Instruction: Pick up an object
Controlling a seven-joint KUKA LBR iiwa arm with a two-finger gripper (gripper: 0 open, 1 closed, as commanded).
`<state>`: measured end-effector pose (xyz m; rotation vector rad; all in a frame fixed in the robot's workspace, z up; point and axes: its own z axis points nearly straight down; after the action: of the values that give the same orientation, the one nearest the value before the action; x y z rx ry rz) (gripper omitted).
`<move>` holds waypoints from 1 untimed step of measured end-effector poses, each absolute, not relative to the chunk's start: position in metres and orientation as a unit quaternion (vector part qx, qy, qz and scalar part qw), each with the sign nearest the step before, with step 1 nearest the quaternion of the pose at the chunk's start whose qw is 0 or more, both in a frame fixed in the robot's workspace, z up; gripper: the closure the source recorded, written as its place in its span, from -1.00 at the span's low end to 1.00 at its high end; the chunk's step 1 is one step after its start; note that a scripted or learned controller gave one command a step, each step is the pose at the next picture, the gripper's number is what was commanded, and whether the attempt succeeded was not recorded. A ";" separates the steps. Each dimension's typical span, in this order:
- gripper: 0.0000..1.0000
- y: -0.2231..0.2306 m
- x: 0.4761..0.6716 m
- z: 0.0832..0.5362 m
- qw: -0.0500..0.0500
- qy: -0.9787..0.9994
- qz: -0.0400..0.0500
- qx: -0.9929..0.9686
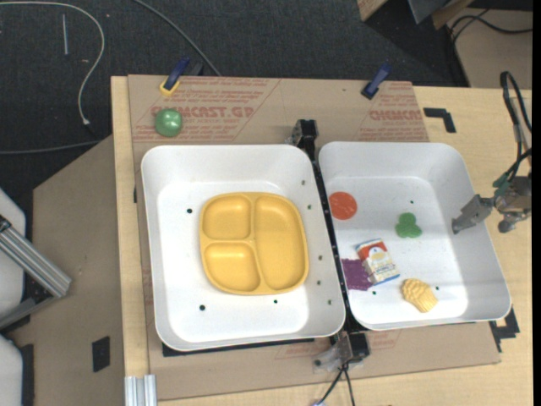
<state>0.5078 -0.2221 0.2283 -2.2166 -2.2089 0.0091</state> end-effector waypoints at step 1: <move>-1.00 -0.222 0.511 0.234 0.001 -0.707 0.000 -0.707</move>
<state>0.5106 -0.2216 0.2343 -2.2202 -2.2208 0.0000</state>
